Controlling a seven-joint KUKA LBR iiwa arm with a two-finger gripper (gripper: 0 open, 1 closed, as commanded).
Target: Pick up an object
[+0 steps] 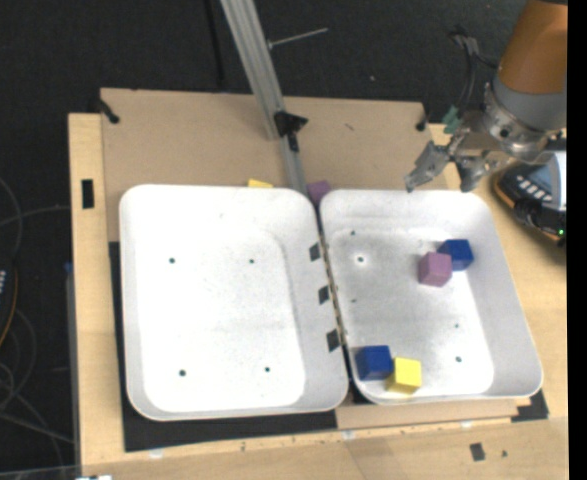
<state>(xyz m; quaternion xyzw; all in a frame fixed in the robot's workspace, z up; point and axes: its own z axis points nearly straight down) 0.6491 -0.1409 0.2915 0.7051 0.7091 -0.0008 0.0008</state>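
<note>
Claw (443, 168) hovers above the far rim of the right bin (473, 388), fingers spread, pinching nothing. The purple cube (434, 268) lies nearer the camera from it, inside that bin, touching a blue cube (458, 252).

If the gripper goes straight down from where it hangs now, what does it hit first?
Probably the far rim of the right bin, under the gripper; the blocks lie nearer the camera. Depth is unclear.

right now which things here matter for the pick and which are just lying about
For the pick: gripper; purple block, blue block, second blue block and yellow block, all in the right bin.

Lying about: left bin; yellow piece and purple piece behind the bins; metal pole.
</note>
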